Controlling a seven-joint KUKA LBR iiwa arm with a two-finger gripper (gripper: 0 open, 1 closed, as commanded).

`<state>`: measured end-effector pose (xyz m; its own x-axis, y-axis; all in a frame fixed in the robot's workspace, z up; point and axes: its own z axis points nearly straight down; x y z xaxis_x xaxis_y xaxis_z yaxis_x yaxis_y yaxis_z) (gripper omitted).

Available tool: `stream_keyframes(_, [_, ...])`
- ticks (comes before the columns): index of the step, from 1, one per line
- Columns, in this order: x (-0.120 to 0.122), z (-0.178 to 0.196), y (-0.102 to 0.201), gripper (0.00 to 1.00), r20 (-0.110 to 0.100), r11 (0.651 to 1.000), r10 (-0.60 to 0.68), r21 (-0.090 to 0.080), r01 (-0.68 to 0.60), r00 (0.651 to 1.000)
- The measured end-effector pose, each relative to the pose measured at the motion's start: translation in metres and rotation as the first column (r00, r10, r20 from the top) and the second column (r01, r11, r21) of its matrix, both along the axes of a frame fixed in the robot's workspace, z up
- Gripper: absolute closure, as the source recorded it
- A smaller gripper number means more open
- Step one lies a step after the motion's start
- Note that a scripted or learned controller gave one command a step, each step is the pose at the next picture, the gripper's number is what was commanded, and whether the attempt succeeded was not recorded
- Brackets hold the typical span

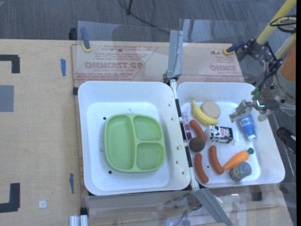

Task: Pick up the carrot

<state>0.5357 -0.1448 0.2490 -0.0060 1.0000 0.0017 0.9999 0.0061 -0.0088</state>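
The carrot (237,158) is lying in my right bin (275,161), wedged between a sausage (215,159) on its left and a grey lump (240,172) just beside it; I am risking clamping a neighbour instead; my claw (244,110) is hanging open up by the blue bottle (247,127), well apart from the carrot, reaching in from the right.

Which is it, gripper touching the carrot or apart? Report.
Apart. The camera view shows the gripper over the bin's upper right, with bare white floor between it and the carrot.
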Motion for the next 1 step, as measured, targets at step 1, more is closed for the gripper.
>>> stream_keyframes(1, [-0.0442, -0.0575, -0.0109, 0.00, -0.001, 0.998, -0.058, 0.001, 0.058, 0.998])
